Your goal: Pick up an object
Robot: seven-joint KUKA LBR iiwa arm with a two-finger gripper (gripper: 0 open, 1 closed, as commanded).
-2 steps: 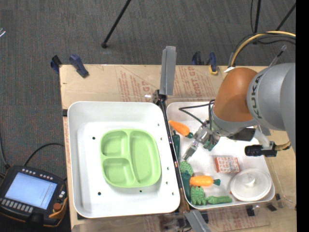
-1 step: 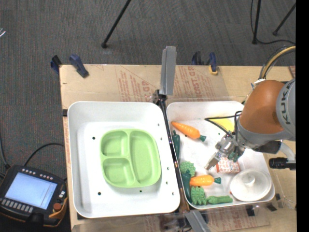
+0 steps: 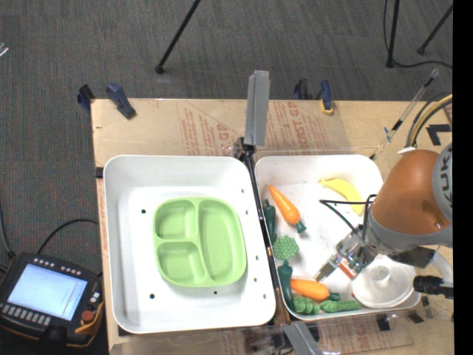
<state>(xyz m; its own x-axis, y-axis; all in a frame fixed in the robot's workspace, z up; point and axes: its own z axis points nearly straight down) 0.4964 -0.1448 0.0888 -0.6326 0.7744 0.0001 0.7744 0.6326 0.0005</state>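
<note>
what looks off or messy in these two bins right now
Nothing looks spilled or broken. The toy food is bunched along the right bin's left and front edges: two carrots, broccoli, pea pods. The green divided plate lies flat in the left bin.

a robotics lab or test room, by the look of it: grey carpet [image 3: 89, 28], tripod legs [image 3: 181, 28] standing on it, a board bench [image 3: 177, 128] held by blue clamps [image 3: 118, 98], a handheld control screen [image 3: 48, 298] on a cable, and what may be toy vegetables [image 3: 295, 257].
</note>
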